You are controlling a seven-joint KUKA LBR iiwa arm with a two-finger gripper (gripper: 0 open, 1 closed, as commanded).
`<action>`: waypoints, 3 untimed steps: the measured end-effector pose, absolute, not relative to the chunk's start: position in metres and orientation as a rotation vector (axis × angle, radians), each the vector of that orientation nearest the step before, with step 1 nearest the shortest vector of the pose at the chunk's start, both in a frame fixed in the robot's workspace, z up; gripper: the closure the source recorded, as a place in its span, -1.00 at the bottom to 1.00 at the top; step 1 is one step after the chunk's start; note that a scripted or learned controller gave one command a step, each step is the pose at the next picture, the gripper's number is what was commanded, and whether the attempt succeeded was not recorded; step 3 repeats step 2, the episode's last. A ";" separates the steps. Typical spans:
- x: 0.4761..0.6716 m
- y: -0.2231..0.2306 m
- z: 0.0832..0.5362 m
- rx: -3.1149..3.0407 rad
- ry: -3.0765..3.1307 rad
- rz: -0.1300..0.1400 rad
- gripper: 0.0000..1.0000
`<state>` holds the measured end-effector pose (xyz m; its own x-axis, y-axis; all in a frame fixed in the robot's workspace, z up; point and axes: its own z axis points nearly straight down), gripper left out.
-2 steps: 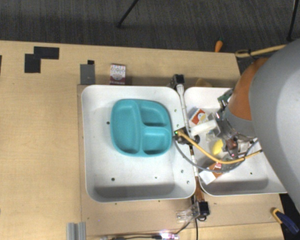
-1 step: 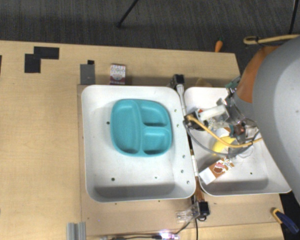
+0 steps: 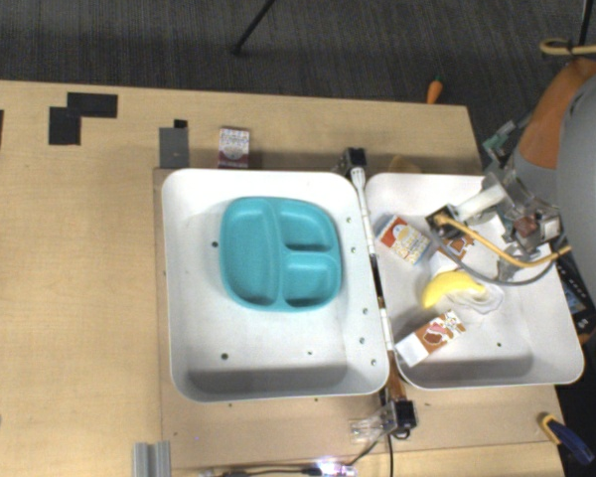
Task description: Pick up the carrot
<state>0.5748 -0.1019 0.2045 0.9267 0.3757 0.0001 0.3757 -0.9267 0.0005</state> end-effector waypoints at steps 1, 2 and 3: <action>0.607 -0.183 0.216 2.977 0.993 0.002 -1.00; 0.610 -0.179 0.227 2.969 1.017 0.004 1.00; 0.610 -0.179 0.227 2.969 1.017 0.004 1.00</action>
